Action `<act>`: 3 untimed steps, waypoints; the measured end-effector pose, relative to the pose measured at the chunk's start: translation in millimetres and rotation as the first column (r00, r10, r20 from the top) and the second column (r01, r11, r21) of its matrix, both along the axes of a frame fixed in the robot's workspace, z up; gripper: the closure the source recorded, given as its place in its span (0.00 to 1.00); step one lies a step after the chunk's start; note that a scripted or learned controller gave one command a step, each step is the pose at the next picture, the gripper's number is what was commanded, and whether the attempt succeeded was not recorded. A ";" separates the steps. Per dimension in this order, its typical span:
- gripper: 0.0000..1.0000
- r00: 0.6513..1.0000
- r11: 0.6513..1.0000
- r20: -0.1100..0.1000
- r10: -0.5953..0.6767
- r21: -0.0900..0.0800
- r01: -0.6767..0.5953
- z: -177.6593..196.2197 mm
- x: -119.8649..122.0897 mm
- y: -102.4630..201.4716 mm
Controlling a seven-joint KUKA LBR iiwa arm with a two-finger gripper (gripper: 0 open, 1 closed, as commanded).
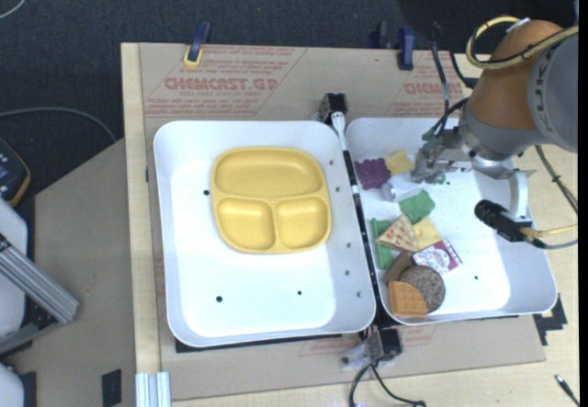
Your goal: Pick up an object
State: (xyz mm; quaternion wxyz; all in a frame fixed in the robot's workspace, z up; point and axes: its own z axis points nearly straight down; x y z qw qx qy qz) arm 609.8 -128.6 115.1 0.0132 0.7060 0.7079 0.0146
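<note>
Waffle point(408, 299) lies front; pizza slice point(398, 233) points left.

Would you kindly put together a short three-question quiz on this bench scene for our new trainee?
1. True or false: the yellow tray lies in the right bin.
2. Multiple choice: the gripper is over which part of the right bin? A) near end B) far end C) outside it
3. Fill in: the yellow tray has ___ compartments.

Key:
1. False; it lies in the left bin.
2. B; it sits by the purple piece and small yellow piece, while the brown disc lies at the near end.
3. Three: one long, two smaller.
</note>
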 end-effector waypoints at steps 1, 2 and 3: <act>1.00 1.000 1.000 -0.031 0.000 -0.004 0.000 62.2 3.8 7.1; 1.00 1.000 1.000 -0.031 -0.001 -0.004 0.001 113.8 5.5 7.1; 1.00 0.999 1.000 -0.042 0.002 0.001 -0.002 109.3 -2.3 54.2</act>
